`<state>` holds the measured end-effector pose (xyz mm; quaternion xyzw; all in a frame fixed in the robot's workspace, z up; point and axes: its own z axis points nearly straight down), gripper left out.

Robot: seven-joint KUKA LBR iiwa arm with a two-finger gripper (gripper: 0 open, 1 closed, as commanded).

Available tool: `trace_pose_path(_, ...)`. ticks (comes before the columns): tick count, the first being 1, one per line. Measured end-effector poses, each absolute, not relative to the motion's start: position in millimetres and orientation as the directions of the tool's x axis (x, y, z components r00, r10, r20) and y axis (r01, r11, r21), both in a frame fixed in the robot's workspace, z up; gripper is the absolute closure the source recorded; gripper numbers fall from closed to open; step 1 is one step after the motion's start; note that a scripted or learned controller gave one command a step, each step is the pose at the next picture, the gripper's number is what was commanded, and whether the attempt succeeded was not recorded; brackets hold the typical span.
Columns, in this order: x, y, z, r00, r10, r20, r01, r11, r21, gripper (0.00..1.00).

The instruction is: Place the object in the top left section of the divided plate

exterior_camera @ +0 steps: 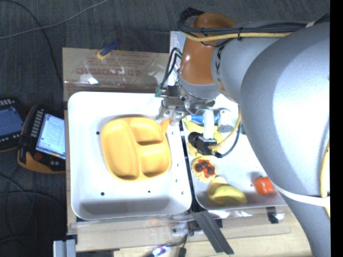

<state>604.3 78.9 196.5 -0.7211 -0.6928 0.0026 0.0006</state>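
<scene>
My gripper hangs over the seam between the two bins, just at the upper right corner of the yellow divided plate. My wrist hides most of it, so I cannot tell whether it is carrying anything. A small orange-brown bit shows right beside it at the plate's corner, but I can't make out what that is.

The plate lies in the left bin, tilted a little, with one long section on its left side and two smaller ones on its right. I judge the target to be the upper part toward the far left, so I have to travel across the plate, not drop at the near corner. To do this well I would carry low and level over the ridge between sections, stop above the middle of the target section, and only then release.

In the right bin I see a yellow banana-like piece, a small orange object, a dark red-and-orange item and a blue-and-white thing close under my wrist. The bin wall between the two bins and the plate's raised rim are what I might clip
</scene>
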Motion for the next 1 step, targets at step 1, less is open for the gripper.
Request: trace_pose_path(1,604.5,78.4,196.8,0.041,0.999,-0.004,0.999,-0.041,-0.004,0.00)
